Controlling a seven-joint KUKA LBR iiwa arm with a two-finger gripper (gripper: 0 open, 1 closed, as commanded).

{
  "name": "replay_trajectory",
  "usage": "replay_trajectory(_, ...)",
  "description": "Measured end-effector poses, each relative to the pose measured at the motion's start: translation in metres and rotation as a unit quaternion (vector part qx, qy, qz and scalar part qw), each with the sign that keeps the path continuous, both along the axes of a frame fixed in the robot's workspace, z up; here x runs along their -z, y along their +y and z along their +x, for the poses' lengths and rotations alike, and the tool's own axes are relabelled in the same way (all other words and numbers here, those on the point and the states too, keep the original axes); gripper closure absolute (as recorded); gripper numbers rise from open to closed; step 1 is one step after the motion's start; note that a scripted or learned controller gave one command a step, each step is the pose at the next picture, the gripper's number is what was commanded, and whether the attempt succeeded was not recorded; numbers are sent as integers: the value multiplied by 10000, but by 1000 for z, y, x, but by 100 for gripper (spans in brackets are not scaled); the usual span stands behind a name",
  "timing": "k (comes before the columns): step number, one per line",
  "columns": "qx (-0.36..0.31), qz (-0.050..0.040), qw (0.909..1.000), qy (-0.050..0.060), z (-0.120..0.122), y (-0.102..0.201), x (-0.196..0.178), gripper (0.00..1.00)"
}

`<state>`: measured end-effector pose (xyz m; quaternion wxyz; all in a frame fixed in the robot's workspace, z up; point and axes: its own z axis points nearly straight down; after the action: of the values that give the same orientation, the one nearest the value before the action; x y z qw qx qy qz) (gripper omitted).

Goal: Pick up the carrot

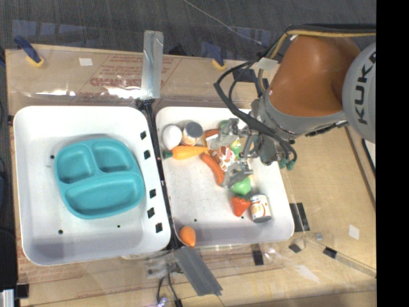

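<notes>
Camera view: the end effector (241,153) is hanging low over the right white plastic bin (211,226), among cluttered toy food; its finger state cannot be told. The long orange carrot (187,152) is lying free at the bin's far left, beside a white egg (171,134).

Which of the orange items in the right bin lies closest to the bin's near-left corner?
The small round orange fruit, alone by that corner; the other orange pieces cluster farther up the bin.

A pale wooden bench (332,190) under clear taped plastic sheeting (96,75) stands on dark grey ribbed carpet (96,5), with black tape strips (300,216) along its edges, evenly lit.
</notes>
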<state>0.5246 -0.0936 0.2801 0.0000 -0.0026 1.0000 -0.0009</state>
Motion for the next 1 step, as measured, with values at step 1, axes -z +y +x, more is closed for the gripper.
replay_trajectory(1, 877, 12, 9961, 41, 32, 1, 113, 0)
